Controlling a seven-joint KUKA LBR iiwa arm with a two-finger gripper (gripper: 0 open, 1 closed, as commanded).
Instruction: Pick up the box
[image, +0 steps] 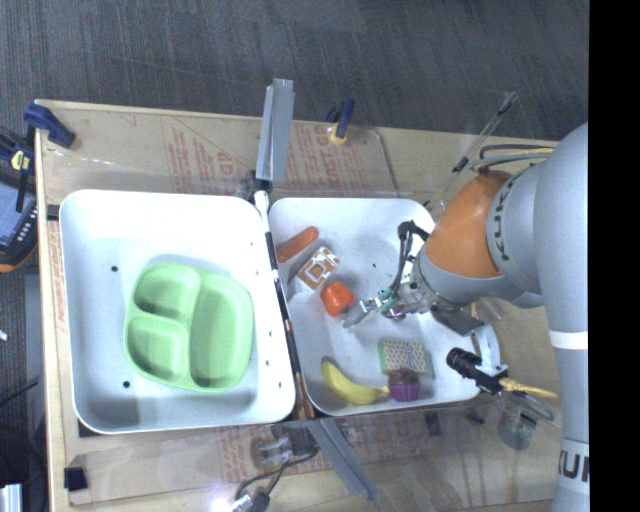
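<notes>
The wooden bench (150, 150) carries two shallow white bins side by side. The grey arm (545, 230), with its orange band, reaches in over the right edge of the right bin (370, 215). The left bin (90, 230) holds a light green divided tray (190, 325), lying a little toward that bin's near edge. In the right bin, the gripper (385, 303) hangs low near the middle; from where I stand I can't tell whether its fingers are apart or together, and nothing shows between them. The box (318, 267), small, with an orange and white pattern, lies toward the bin's left edge, well clear of the gripper. A yellow banana (350, 385) rests along the near edge. An orange sausage-shaped piece (296, 243) sits near the far left corner. A speckled green square pad (402, 355) lies near the bin's near right corner, with a small purple cup-like object (404, 384) just below it. A red-orange lump (338, 296) sits just beside the box.
</notes>
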